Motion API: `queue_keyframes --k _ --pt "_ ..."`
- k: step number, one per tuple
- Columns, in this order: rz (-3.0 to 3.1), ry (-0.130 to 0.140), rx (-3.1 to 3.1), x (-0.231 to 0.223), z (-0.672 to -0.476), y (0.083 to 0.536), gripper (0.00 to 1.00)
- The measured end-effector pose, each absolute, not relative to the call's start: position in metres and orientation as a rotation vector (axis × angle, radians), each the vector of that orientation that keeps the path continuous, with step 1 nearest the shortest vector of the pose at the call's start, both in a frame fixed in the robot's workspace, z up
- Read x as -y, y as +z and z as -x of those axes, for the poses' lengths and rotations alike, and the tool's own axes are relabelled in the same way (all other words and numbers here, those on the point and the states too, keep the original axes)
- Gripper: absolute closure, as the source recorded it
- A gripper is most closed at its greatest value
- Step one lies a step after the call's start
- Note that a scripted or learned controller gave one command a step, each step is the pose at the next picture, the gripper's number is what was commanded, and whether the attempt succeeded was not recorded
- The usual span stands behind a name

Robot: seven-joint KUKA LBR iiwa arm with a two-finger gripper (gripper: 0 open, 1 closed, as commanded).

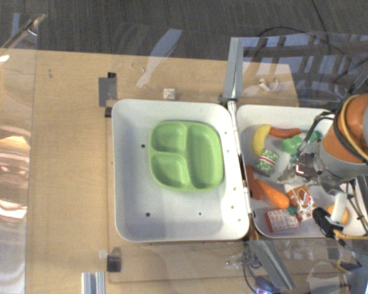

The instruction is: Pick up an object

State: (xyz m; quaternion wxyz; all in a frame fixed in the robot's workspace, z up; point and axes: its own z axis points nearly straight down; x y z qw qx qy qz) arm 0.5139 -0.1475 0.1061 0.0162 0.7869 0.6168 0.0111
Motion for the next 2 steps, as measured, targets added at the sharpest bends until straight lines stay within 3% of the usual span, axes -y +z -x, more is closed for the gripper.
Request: queue_keyframes --k 1,2 --pt "-2.417 0.007 -2.000 0.098 -0.519 0.192 1.00" --pt "-2.477 0.003 -1.928 0.052 -0.570 0.227 1.00"
